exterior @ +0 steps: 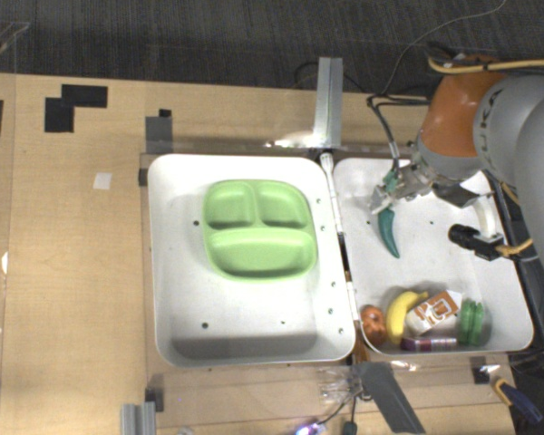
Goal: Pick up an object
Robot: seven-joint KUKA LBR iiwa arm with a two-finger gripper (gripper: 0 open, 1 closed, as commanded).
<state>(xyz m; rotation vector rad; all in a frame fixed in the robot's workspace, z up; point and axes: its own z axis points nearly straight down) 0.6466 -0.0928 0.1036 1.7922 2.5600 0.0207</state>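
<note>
A dark green, pepper-shaped object [388, 231] lies lengthwise in the upper half of the right bin [435, 270]. My gripper [387, 196] is right at its upper end, touching or nearly touching it. At the right bin's near edge sit a reddish apple [373, 321], a yellow banana [401, 314], an orange and white carton [436, 311], a green ribbed round piece [472, 323] and a purple stick [432, 343]. The grey arm with its orange band [453, 120] comes in from the upper right.
A light green divided plate [256, 227] rests in the left bin [177, 315]. A metal divider rail [337, 234] separates the two bins. A black part with cables [471, 237] hangs over the right bin's right side.
</note>
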